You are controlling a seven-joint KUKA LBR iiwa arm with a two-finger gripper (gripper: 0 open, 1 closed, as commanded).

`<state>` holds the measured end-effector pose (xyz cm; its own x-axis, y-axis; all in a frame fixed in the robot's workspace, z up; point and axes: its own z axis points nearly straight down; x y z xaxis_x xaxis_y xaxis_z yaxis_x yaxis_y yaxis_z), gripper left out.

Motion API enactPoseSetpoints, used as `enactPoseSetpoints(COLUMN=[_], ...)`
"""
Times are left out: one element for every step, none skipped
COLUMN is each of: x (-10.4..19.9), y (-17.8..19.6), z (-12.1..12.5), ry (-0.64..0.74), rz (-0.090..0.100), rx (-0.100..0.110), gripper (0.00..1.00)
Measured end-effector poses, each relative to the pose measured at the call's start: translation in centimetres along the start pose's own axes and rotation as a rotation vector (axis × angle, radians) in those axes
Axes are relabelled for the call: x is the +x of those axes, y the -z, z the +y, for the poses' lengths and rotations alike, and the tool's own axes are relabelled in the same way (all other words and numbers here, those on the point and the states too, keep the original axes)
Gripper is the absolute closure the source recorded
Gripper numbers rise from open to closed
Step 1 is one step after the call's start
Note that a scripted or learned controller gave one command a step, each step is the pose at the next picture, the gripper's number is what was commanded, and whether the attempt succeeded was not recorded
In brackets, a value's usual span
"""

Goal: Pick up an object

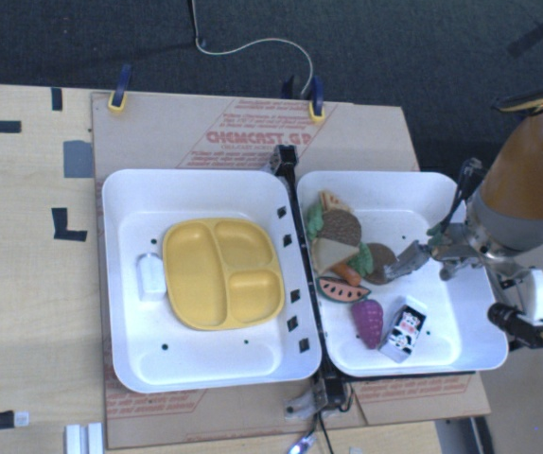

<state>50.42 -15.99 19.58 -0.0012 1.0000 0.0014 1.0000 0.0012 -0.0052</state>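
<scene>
The right bin [442, 348] holds a pile of toy food. There is a brown bread-like piece [341, 227], a green piece [316, 220], a tan cracker [331, 201], a round brown piece [377, 256], an orange carrot [347, 274] and a watermelon slice [344, 289]. A purple grape bunch [369, 320] and a black-and-white carton [405, 331] lie nearer the front. My gripper [394, 265] reaches in from the right, low over the bin. Its tip sits at the right edge of the round brown piece. Nothing visibly hangs from it.
The left bin [130, 348] carries a yellow divided plate [222, 272] and a small white block [150, 274] beside it. A black divider [300, 282] joins the two bins. The arm's orange band [527, 168] and grey wrist stand over the right bin's right wall.
</scene>
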Motion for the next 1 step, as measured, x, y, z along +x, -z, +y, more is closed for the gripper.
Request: enactPoseSetpoints(x=[1.45], y=[-11.79], z=[7.09], ry=[0.002], rz=[-0.003], rx=[0.001], gripper=[0.0])
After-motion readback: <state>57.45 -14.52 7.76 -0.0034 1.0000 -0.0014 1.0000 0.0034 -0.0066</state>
